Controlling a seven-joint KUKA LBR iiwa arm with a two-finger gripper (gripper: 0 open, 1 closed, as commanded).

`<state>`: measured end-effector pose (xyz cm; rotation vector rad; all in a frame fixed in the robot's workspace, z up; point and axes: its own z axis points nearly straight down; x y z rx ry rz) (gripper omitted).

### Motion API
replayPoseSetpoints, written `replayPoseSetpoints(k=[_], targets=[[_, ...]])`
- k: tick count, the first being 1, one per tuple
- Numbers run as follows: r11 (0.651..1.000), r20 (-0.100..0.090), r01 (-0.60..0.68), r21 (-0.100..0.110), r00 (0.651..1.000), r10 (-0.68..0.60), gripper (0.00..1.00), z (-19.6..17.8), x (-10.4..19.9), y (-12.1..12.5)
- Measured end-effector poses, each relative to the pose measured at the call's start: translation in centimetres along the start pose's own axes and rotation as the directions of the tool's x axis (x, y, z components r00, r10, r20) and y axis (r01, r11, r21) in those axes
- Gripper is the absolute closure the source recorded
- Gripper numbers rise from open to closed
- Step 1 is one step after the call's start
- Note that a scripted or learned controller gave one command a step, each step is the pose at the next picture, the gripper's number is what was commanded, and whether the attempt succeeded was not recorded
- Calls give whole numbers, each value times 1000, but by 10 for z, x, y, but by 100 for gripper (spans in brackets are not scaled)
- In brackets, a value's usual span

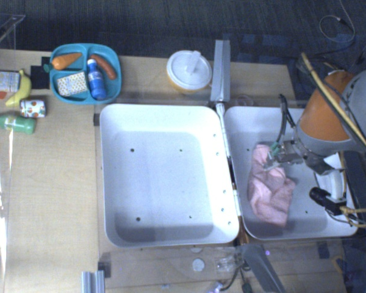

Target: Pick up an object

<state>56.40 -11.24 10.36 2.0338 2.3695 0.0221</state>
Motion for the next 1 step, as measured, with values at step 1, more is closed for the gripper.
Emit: replayPoseSetpoints(k=[1], targets=[[998,-5,60,17,998,-60,100,-97,17,70]])
